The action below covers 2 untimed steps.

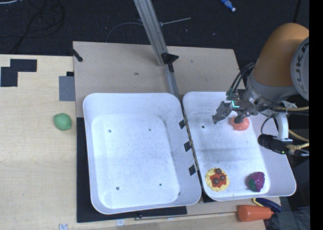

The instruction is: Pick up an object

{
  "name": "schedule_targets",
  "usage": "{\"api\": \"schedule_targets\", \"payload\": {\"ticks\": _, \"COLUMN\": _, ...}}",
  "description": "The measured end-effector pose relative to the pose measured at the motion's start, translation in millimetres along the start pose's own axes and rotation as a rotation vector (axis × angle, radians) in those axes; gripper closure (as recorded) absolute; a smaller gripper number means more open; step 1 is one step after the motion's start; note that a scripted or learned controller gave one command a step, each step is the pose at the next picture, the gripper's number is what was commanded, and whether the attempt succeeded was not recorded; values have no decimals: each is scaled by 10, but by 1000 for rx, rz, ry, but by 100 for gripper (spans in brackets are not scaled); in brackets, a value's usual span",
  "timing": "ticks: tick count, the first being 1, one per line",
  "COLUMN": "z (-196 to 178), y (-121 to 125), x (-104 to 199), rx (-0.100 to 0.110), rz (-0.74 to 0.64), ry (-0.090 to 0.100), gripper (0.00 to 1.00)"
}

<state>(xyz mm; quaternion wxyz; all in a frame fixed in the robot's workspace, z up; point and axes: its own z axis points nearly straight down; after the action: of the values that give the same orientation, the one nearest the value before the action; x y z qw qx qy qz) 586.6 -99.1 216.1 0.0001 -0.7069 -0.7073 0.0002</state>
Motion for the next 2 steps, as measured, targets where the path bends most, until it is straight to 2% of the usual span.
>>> {"api": "schedule_targets", "payload": {"ticks": 1, "z": 1, "y": 0, "x": 0, "rx": 0, "rz": 0, "ry": 0, "gripper": 0}}
{"api": "schedule_targets", "payload": {"ticks": 2, "z": 535, "y": -110, "x": 6, "rx": 4, "rz": 0, "ry": 0, "gripper": 0}}
